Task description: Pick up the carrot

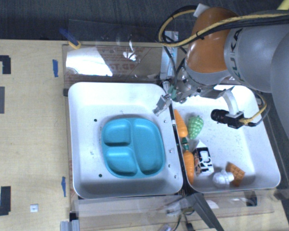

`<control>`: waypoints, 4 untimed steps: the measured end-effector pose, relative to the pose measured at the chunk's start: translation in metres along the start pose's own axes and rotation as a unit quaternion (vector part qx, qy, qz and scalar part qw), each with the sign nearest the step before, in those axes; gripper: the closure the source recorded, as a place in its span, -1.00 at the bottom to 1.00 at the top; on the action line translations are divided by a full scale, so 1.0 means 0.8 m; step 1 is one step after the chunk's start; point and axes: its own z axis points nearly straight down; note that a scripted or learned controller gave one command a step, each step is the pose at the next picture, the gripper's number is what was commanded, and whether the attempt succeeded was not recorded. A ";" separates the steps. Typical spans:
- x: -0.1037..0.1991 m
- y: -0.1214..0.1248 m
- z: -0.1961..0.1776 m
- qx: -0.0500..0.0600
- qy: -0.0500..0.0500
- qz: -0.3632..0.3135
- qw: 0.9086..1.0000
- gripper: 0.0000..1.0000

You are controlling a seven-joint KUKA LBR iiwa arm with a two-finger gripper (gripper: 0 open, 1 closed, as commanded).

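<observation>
Two shallow white bins sit side by side on the bench, and the divider (173, 129) where their walls meet serves as the landmark here. The left bin (86, 100) holds a blue plate (133, 146) with three compartments, lying well to the left of the divider. The right bin (260, 153) holds the smaller items.

Two orange carrots lie just right of the divider, against the right bin's left wall. The upper carrot (181, 124) runs lengthwise along the divider, and the lower carrot (189, 165) lies further down the same wall, close to the bin's bottom corner. Green leaves show between the two. A green bumpy item (196, 126) rests just right of the upper carrot. A black and white item (203, 160) lies beside the lower carrot. Further right of the divider, near the bin's bottom edge, sit a white item (222, 178) and an orange block (235, 172), touching or nearly so.

The grey arm (260, 52) with its orange band (207, 42) reaches in above the right bin. The gripper (162, 105) hangs at the top end of the divider, tilted toward the left bin, above the upper carrot and apart from it. Its tips look close together with nothing between them, though the blur makes that hard to tell for sure.
</observation>
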 end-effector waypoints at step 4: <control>0.043 -0.157 -0.073 0.000 0.001 -0.520 0.854 1.00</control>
